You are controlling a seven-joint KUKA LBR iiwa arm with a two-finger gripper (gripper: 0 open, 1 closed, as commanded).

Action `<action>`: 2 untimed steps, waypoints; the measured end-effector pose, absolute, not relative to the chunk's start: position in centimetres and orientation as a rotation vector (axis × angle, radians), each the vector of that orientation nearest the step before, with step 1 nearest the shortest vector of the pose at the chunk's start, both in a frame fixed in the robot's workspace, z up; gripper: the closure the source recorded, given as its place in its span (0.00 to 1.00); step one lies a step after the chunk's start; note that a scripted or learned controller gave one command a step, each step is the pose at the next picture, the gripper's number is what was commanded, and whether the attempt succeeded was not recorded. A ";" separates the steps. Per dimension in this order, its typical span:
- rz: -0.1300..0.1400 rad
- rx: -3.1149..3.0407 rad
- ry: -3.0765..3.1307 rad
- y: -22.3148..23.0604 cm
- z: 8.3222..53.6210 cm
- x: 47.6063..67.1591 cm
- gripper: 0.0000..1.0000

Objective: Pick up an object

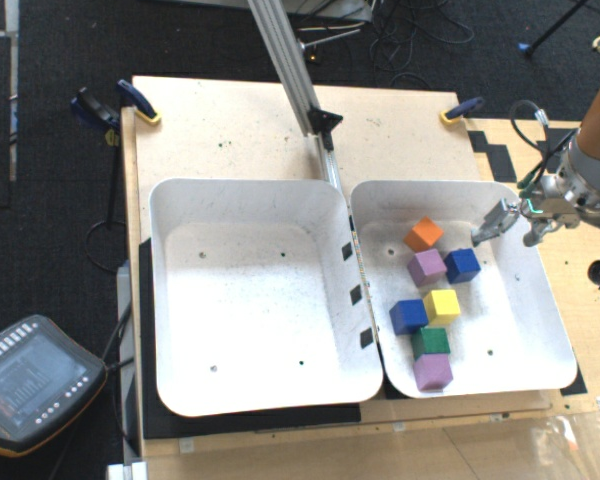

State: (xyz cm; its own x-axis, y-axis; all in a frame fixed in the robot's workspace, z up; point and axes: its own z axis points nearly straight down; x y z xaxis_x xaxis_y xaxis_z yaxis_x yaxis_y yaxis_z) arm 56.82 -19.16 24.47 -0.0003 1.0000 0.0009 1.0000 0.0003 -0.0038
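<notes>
Seven coloured blocks lay in the right bin [540, 308], none of them gripped.

An orange block [425, 234] sat farthest back, with a purple block [427, 265] just in front of it and a blue block [463, 265] beside that one. Nearer the front were a yellow block [443, 304] and a second blue block [408, 315] side by side, then a green block [431, 341] and a second purple block [433, 371] in a short line. The pincer [515, 223] hung over the bin's back right part, its fingers spread and pinching nothing, near the blue block but apart from it. The left bin [180, 268] adjoined the right bin on the pale bench [240, 128].
</notes>
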 end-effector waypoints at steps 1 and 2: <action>0.000 -2.220 -2.223 -19.2 24.7 56.9 0.00; 0.006 -2.220 -2.216 -19.9 19.3 56.1 0.00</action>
